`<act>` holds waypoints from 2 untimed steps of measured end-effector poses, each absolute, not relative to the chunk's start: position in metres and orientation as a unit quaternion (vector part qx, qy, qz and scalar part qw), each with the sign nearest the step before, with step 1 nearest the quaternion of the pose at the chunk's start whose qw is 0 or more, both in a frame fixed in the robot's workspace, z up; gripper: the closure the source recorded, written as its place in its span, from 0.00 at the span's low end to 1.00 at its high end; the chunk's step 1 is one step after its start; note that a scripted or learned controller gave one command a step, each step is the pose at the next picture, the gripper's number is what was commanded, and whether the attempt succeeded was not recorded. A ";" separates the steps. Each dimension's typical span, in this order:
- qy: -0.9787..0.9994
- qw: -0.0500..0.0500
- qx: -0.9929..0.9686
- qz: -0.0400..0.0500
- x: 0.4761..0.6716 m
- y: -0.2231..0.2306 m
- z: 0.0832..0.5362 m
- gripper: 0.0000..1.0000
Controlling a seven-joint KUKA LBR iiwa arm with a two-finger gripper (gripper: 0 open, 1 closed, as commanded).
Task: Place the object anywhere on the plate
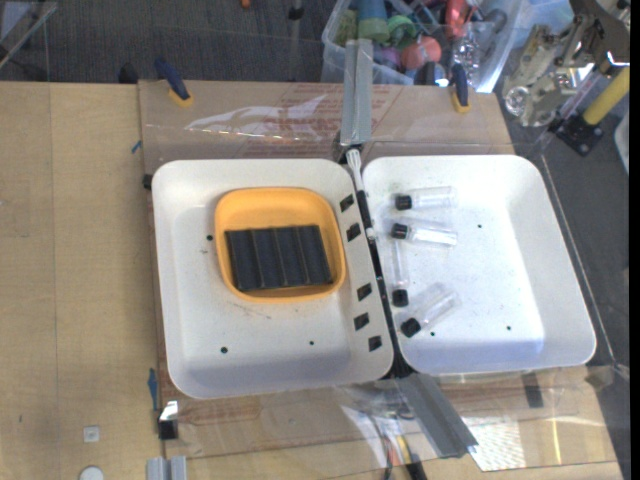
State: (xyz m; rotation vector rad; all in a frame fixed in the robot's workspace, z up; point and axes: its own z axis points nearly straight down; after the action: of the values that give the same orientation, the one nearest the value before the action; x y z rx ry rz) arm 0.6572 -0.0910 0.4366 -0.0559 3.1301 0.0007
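An orange plate point(232, 218) with rounded corners lies in the left white bin point(190, 348). A black ridged rectangular object point(278, 256) rests flat on the plate, covering most of its floor. A metal assembly that looks like my gripper point(545, 83) hangs at the top right, beyond the back corner of the right bin point(540, 298). It is well apart from the plate and the black object, and nothing shows between its parts.
Several clear tubes with black caps lie in the right bin's left half, one of them point(422, 234) near the divider. A clear box of colourful toys point(430, 18) stands behind the bins. Black clips line the divider point(360, 268).
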 end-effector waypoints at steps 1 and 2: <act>0.978 0.006 -0.207 -0.001 0.667 -0.172 0.437 1.00; 0.940 0.006 -0.340 -0.001 0.668 -0.223 0.437 1.00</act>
State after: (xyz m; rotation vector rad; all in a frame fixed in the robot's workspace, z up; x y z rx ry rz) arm 0.6676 -0.2233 0.4368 -1.0653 2.9437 -0.0044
